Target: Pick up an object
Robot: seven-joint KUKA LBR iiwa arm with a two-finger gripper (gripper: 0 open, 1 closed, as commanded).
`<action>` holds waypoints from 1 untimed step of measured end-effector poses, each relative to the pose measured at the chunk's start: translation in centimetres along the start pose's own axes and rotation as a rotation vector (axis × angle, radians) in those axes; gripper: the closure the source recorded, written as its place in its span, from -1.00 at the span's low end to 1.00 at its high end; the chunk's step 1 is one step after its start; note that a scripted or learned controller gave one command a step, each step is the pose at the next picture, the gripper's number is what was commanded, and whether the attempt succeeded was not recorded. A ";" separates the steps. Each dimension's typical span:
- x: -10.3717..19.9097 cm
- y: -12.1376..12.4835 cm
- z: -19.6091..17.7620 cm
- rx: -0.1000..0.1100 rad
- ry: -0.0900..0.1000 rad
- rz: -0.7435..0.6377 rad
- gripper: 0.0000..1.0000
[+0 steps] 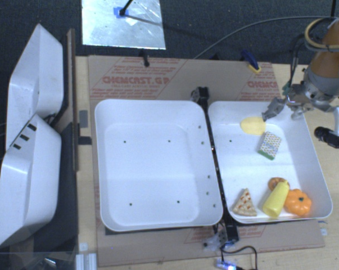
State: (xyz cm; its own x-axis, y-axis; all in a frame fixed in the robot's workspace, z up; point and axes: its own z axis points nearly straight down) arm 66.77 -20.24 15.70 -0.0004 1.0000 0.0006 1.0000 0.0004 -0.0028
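Lemon (pixel 252 125) lies in the right bin (pixel 310 151), long axis across it, up-left of the sponge (pixel 270 145). Gripper (pixel 284 109) hovers just right of the lemon; grip state unclear.

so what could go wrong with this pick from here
1. The gripper hovers at the right bin's far rim, beside the pale yellow lemon-like piece; a rounded shape may well slip or roll away.
2. The yellow bottle, orange pumpkin and a small orange item sit bunched together, so a grasp there could nudge neighbours.
3. The pizza slice lies flat, probably hard to grip.
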 end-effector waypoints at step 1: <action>10.3 0.0 3.6 -0.002 0.002 -0.008 -1.00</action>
State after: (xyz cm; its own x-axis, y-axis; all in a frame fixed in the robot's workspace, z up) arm 66.72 -9.96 12.16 -0.0082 1.0000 0.0026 1.0000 0.0082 -0.0010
